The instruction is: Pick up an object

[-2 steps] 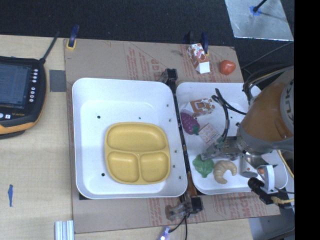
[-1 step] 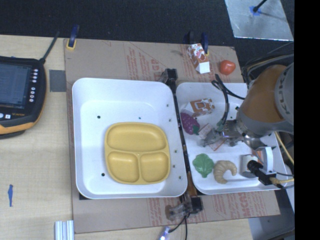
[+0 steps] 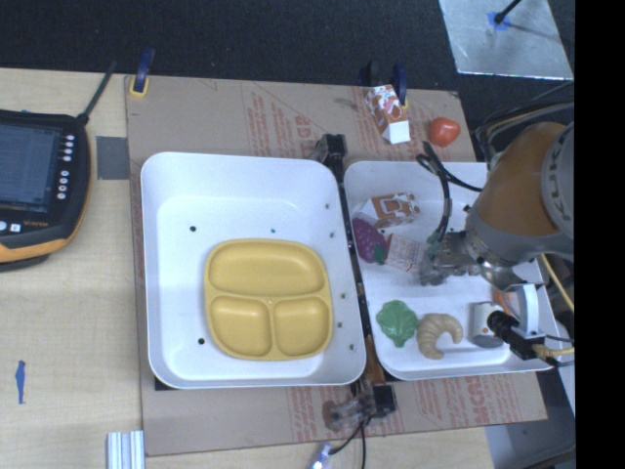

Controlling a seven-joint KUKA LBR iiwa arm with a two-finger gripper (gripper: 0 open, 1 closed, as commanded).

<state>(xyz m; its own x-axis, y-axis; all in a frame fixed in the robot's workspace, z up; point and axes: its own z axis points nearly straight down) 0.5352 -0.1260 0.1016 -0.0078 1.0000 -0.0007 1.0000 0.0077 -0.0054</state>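
The arm covers much of the right bin's far right side and is itself cut off at the picture's right. The gripper is a dark blur low in that bin; how its fingertips stand cannot be made out. The small packet beside it is too blurred to read, perhaps a wrapper. The tablet runs off the left edge.

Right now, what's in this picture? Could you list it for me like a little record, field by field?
left bin: holds a yellow divided plate
right bin: purple toy, small carton, green toy, croissant
outside the bins: red ball and another carton on the cardboard
arm: reaches over the right bin
hand: low among the items, grip unclear
left edge: tablet controller
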